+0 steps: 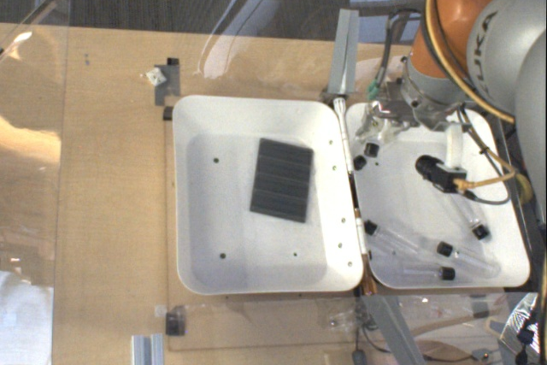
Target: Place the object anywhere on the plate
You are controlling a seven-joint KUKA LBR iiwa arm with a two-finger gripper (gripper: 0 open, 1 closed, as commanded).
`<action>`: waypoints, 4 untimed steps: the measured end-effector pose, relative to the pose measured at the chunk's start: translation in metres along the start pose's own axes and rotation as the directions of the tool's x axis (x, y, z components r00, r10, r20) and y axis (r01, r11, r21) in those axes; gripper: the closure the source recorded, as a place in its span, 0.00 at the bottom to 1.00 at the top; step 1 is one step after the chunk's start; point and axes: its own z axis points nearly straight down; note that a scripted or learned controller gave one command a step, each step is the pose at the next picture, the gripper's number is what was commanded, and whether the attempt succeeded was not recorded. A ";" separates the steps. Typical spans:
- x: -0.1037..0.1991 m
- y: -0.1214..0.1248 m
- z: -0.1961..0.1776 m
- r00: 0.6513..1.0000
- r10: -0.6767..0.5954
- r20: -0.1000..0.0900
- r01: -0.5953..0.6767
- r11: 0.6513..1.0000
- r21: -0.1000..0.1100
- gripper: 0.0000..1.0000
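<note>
The plate point(282, 179) is a dark grey ribbed rectangle lying flat in the middle of the left bin point(197, 269). Several clear tubes with black caps lie in the right bin point(513, 273): one tube point(408, 242) near the front left, another tube point(432, 273) along the front wall, and a small capped piece point(371, 150) at the back left. My gripper point(376, 122) hangs over the back left corner of the right bin, just above that small capped piece. I see nothing held in it.
A black cable connector point(436, 172) with a yellow lead lies over the middle of the right bin. The arm's grey body point(504, 38) covers the bin's back right. A grey metal post point(344, 51) stands behind the divide between the bins.
</note>
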 end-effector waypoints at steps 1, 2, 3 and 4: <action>0.042 -0.003 0.019 0.814 0.581 0.004 -0.581 0.814 0.002 1.00; 0.102 -0.045 0.019 0.641 0.768 0.004 -0.768 0.641 0.003 1.00; 0.163 0.036 -0.006 0.199 0.980 0.003 -0.980 0.199 0.001 1.00; 0.194 0.032 -0.022 0.679 0.734 0.007 -0.734 0.679 0.003 1.00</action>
